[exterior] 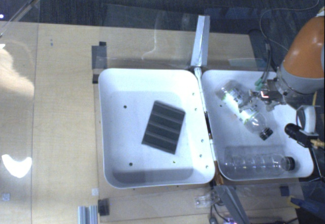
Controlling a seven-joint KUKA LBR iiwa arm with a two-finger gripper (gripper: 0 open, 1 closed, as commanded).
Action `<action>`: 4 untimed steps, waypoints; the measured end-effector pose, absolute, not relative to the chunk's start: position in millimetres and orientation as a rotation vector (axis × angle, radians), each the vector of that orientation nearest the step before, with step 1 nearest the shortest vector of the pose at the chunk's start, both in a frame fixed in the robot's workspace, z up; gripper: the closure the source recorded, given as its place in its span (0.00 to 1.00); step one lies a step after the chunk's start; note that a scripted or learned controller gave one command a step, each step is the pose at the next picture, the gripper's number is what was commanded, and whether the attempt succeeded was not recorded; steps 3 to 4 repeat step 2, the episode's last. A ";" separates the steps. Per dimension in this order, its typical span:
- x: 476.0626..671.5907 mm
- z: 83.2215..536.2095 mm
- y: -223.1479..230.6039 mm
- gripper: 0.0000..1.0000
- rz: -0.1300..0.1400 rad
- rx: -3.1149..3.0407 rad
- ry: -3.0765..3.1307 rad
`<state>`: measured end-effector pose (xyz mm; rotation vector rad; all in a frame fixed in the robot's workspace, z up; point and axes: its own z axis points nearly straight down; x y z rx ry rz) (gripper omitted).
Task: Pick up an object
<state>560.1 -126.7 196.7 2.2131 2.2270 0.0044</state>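
– If you start at the near edge, what do you see first?
– I see a big clear bottle [256, 163]. It lies on its side in the right bin [223, 134], along the near wall. Its dark cap points to the right.
– What is in the other bin?
– A dark slab with ridges [163, 127]. It lies flat and a bit turned, near the middle of the left bin [122, 91]. It is all alone in there.
– Go back a little more. What then?
– A small clear bottle [254, 122] with a black cap lies in the right bin, well apart from the big one. Just behind it is a clear thing with green bits [232, 96]. The two look close, maybe touching.
– Where is the claw [265, 94]?
– It is over the far part of the right bin, just beside those two small things. The grey arm [304, 60] with its orange band comes in from the right.
– Is the claw open or closed?
– I cannot tell. It is too small and blurry. I see nothing held in it.
– And farthest away?
– A grey post [201, 40] lies on the bench [51, 116], behind where the two bins meet.
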 end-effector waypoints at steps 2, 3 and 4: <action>562.3 208.2 -125.3 0.00 0.011 2.206 2.229; 562.3 208.2 -125.3 0.00 0.011 2.206 2.229; 562.3 208.2 -125.3 0.00 0.011 2.206 2.229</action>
